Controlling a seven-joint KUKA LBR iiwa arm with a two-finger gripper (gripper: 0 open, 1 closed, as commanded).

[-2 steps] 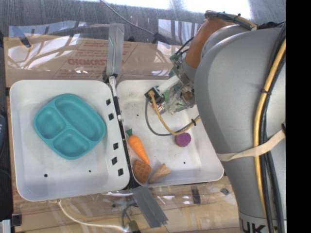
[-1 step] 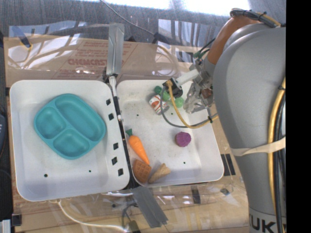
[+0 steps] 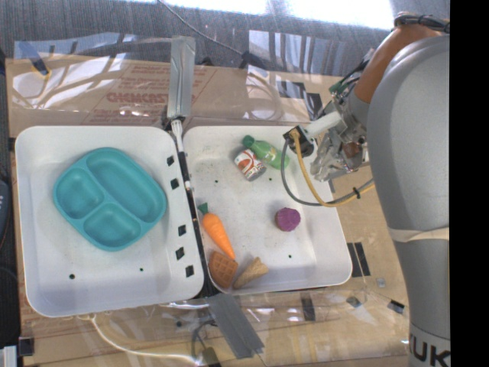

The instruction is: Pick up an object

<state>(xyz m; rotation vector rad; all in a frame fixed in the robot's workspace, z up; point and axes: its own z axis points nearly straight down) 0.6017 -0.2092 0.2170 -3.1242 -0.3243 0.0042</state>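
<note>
White bins sit side by side; in the right bin (image 3: 321, 262), nearest the camera, a waffle piece (image 3: 222, 268) and a cone (image 3: 253, 269) lie touching at the near-left corner, with a toy carrot (image 3: 217, 233) just beyond them. Mid-bin lies a purple ball (image 3: 287, 219); farther back, a small can (image 3: 249, 164) touches a green bottle (image 3: 263, 151). The left bin (image 3: 46, 281) holds a teal divided plate (image 3: 110, 197). Crowded pairs could foil a grasp: fingers may knock one piece aside. The gripper (image 3: 336, 153) hangs over the right bin's far-right rim, holding nothing visible; its opening cannot be told.
</note>
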